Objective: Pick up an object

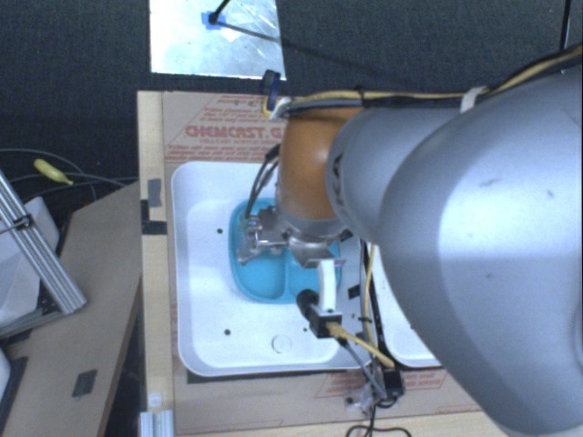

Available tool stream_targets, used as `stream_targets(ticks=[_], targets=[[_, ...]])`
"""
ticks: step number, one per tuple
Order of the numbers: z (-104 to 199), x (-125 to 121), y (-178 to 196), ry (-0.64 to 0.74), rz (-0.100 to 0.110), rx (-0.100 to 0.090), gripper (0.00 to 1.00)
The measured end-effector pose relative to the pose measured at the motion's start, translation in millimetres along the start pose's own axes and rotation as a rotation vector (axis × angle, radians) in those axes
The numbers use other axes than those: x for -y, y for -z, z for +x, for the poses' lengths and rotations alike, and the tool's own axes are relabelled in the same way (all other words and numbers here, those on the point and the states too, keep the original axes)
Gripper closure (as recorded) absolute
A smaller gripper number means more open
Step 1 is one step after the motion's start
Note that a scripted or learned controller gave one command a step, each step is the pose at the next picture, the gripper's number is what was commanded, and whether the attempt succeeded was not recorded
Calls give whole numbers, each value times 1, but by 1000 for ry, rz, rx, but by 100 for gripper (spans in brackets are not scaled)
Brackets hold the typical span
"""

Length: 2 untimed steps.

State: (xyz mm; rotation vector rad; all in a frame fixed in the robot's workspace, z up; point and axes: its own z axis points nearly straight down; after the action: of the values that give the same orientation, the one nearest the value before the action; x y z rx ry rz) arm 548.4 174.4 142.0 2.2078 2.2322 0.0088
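Dark carpet floor [73, 71] surrounding bench [118, 271]; shiny metal sheet [214, 25] lying at top, reflecting light; aluminium rail [36, 244] leaning at left; printed cardboard [219, 130] lying beneath.

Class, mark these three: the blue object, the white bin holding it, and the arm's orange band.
blue object [260, 279]: camera view, its lower left body.
white bin [202, 244]: camera view, bare floor left.
orange band [305, 162]: camera view, its middle.
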Motion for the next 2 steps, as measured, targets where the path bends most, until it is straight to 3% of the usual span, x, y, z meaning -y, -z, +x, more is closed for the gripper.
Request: stream_targets(ticks=[1,2], targets=[[4,7,-46,-13,1,4,0],[-34,-51,-56,-17,25,2,0]])
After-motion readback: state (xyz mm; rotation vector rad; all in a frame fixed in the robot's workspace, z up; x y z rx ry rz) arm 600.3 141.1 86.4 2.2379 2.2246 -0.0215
